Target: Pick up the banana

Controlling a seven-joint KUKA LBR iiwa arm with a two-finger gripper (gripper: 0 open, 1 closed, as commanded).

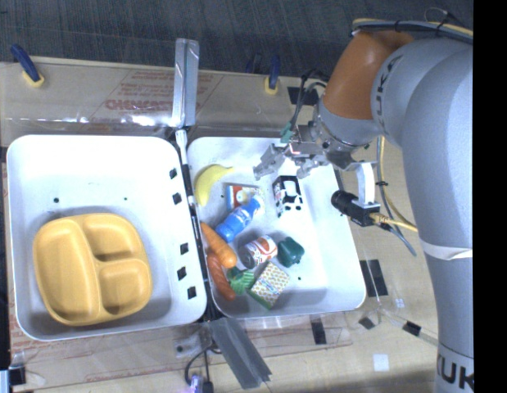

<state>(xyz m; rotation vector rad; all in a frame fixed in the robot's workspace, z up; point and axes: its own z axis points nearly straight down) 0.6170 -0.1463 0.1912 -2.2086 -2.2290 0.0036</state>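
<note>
— Where's the banana (209,180)?

— In the right bin (339,260), up in its far left corner, curled against the divider. Nothing is touching it from above. Just to its right lies a small box with an orange label (240,193), and below that a blue bottle (238,218) lies at a slant.

— And the rest of that pile?

— A carrot (218,246) runs along the left wall beneath the bottle. Beside it sits a can (258,251), a dark green piece (290,250) to the can's right, and a patterned packet (271,284) toward the near edge with something green (239,282) tucked at its left. There's also a black-and-white thing (289,195) near the middle of the bin, close under the arm's tool.

— So where's the gripper (273,160)?

— Over the far side of the right bin, to the right of the banana and apart from it. Whether its jaws are spread or closed, I cannot tell from here; the metal parts blur together. I see nothing between them.

— The left bin (89,150)?

— It holds a yellow divided tray (92,267), down toward the near left.
</note>
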